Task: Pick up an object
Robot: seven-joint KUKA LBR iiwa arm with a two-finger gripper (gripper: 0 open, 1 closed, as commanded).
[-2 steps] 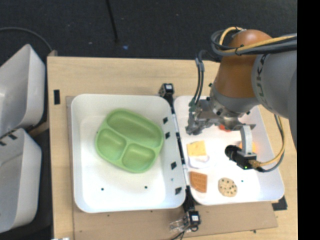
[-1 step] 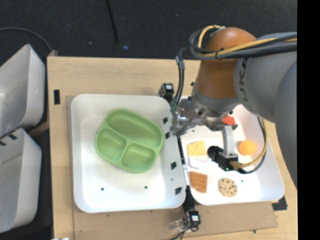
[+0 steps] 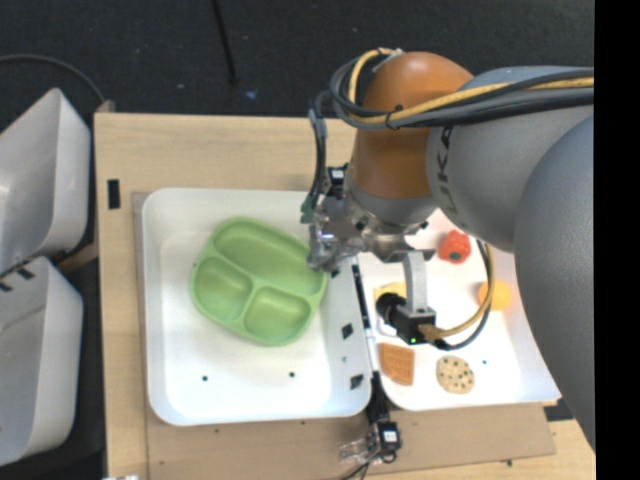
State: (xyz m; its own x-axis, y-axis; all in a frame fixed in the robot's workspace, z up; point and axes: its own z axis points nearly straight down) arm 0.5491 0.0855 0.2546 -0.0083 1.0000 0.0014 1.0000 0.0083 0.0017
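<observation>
Across the right side of the scene, above and to the right of the green tray, the grey arm (image 3: pixel 520 158) with its orange band (image 3: pixel 405 118) reaches in over the wooden surface (image 3: pixel 200 148), which carries two shallow white bins side by side. Largest of these to the eye is the left bin (image 3: pixel 170 368), and the green tray (image 3: pixel 255 281) lies inside it, a three-compartment plate set slightly askew, its right edge close to the wall the two bins share. Just right of the tray, the right bin (image 3: pixel 500 378) is partly covered by the arm. At the tray's upper right corner sits the end effector (image 3: pixel 325 253), low over the rim of the tray and near the dividing wall; whether its fingers are spread or closed I cannot tell, nor whether anything is between them. Well to the right of the tray, in the right bin, lie the small items: a waffle-patterned orange cracker (image 3: pixel 399 364), a round chocolate-chip cookie (image 3: pixel 455 374) beside it, an orange-red piece (image 3: pixel 455 247) higher up near the arm, and a yellow piece (image 3: pixel 495 295) at the arm's edge.
</observation>
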